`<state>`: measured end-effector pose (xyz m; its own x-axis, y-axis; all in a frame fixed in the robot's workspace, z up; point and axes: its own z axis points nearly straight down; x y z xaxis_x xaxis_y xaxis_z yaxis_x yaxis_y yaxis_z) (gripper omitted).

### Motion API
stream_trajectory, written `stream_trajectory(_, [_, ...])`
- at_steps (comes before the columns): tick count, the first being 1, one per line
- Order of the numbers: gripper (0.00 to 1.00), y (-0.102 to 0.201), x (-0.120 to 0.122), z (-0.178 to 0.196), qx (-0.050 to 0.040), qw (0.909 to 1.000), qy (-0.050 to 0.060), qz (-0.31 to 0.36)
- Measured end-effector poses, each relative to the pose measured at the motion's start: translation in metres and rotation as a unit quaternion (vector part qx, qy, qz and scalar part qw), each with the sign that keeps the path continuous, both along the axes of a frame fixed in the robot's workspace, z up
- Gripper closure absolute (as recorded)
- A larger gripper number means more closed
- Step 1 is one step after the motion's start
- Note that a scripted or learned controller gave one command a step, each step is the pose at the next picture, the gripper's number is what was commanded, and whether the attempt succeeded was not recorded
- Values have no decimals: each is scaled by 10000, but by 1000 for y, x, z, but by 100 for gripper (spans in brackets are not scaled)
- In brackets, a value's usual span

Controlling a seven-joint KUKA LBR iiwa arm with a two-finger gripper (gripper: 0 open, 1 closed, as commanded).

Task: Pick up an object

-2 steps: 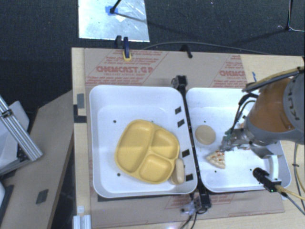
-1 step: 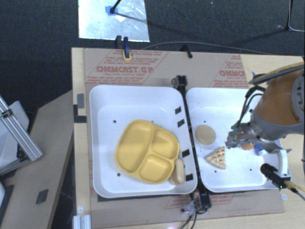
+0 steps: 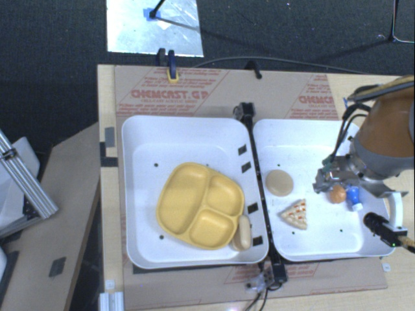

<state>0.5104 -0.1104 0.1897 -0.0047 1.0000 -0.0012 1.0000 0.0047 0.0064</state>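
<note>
Altogether, two white bins sit side by side on the bench — the left bin [image 3: 139, 173] and the right bin [image 3: 305, 141]. The left one holds one yellow divided tray [image 3: 198, 203] near its centre and one pale oblong piece [image 3: 243, 233] touching the tray's rim at about 4 o'clock. The right bin holds one round tan disc [image 3: 279, 183], one pizza-slice toy [image 3: 295, 213] just beside it at 5 o'clock, one small orange ball [image 3: 337, 194], and one small blue-and-white object [image 3: 353, 197] touching the ball at 3 o'clock.

One arm [image 3: 386, 138] reaches in from 3 o'clock, its gripper [image 3: 332, 181] low over the right bin — whether it is spread or pinching cannot be told. The orange ball lies right at the gripper's tip, at about 5 o'clock from it; the disc lies near, at 9 o'clock, and the pizza slice at 7 o'clock, a little further off.
</note>
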Motion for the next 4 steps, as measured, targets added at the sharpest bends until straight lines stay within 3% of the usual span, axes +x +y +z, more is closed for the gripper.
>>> stream_trajectory(1, [100,0,2,53,-2,10000,-6,0])
stream_trajectory(4, [100,162,5,36,19,10000,29,33])
